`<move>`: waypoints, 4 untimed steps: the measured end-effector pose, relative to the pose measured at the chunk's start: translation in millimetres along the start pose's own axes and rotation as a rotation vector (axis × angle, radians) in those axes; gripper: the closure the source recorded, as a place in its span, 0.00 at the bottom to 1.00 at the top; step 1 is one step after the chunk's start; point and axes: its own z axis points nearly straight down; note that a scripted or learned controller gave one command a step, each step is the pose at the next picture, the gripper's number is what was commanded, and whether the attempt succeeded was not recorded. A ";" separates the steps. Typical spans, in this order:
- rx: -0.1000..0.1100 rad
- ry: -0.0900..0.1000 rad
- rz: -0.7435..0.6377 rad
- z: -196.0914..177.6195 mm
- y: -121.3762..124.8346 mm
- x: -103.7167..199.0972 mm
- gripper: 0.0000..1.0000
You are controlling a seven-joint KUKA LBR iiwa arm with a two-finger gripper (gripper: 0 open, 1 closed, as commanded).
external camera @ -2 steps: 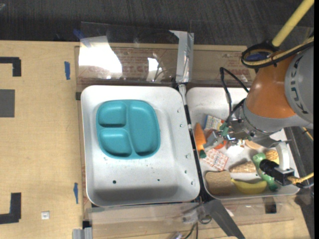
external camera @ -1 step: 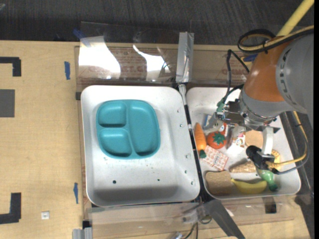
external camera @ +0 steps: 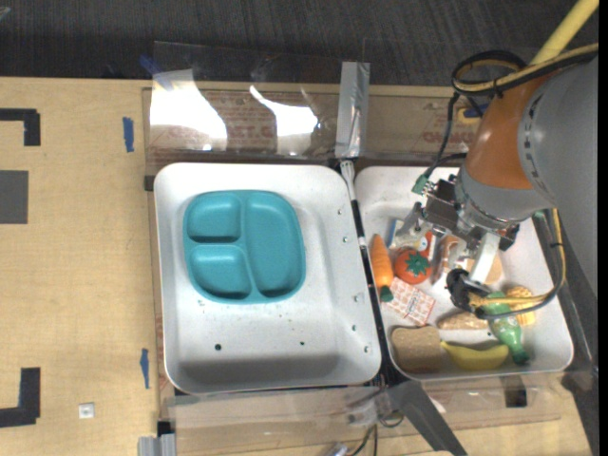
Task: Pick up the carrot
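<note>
Arm lowered into the right bin, carrot lying free at that bin's left wall.

The carrot (external camera: 380, 260) lies lengthwise against the left wall of the right bin (external camera: 560, 350), just beside a tomato toy (external camera: 414, 263) and above a patterned card (external camera: 410, 301). The gripper (external camera: 454, 251) hangs over the clutter right of the tomato; whether it is open or closed I cannot tell. A banana (external camera: 475, 353) lies near the front edge. The left bin (external camera: 180, 350) holds a teal divided tray (external camera: 245, 244). Both bins rest on a tan wooden table (external camera: 71, 283) with black markings; dark carpet lies beyond its far edge.
</note>
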 end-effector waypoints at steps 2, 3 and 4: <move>0.002 -0.001 0.743 0.2 1.0 -9.3 0.00; -0.002 0.005 0.878 56.8 2.4 -92.5 0.00; -0.059 0.038 0.918 77.1 -15.8 -85.1 0.00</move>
